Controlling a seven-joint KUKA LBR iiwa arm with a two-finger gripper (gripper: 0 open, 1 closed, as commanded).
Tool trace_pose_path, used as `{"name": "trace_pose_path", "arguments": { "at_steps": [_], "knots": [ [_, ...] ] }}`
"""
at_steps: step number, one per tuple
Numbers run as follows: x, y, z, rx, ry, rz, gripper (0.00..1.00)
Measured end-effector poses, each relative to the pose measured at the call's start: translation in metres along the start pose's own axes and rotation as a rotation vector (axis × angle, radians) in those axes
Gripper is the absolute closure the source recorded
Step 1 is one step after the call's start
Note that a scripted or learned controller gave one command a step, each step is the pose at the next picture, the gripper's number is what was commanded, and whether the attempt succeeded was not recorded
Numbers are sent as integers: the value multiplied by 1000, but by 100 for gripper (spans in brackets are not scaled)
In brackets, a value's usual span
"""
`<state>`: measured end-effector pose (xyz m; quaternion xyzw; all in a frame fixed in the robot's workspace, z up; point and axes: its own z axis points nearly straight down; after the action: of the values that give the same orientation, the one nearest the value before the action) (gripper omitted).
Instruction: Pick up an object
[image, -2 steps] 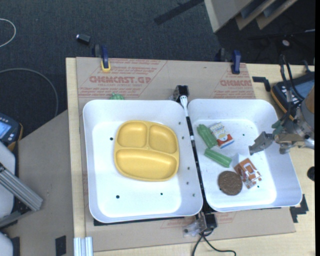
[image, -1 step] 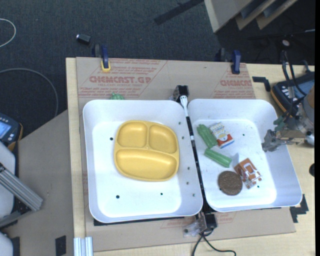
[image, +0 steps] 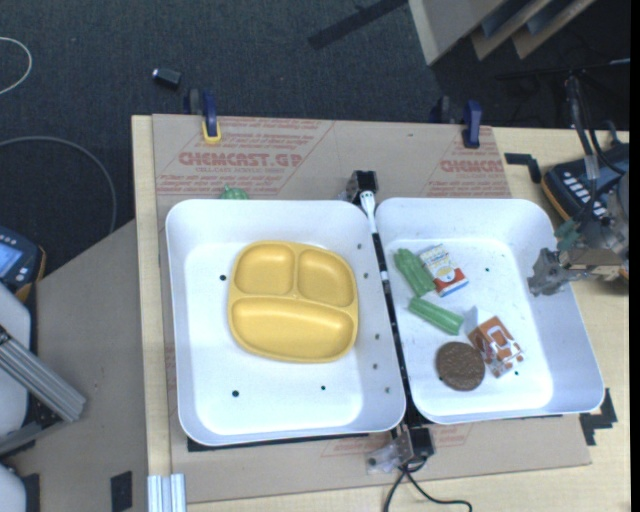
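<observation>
The right bin (image: 560, 385) holds two green pieces, one upright (image: 411, 271) and one lying slantwise (image: 435, 315). A small white, red and blue carton (image: 441, 269) sits beside the upper green piece. Toward the front lie a round brown disc (image: 460, 366) and an orange and white packet (image: 497, 345). My gripper (image: 548, 272) hangs at the right bin's right rim, apart from all these objects, with nothing seen in it.
A yellow divided plate (image: 294, 300) fills the middle of the left bin (image: 200, 390). A small green thing (image: 234, 194) lies on the board behind the left bin. Blue clamps (image: 209, 113) (image: 471, 123) hold the board's far edge.
</observation>
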<state>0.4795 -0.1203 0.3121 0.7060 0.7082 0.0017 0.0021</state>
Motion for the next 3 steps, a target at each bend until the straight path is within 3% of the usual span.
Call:
{"name": "trace_pose_path", "arguments": {
  "at_steps": [1, 3],
  "knots": [
    [21, 1, -31, -1, -1, -1, 100],
    [23, 1, -47, 1, -1, 2, 100]
  ]
}}
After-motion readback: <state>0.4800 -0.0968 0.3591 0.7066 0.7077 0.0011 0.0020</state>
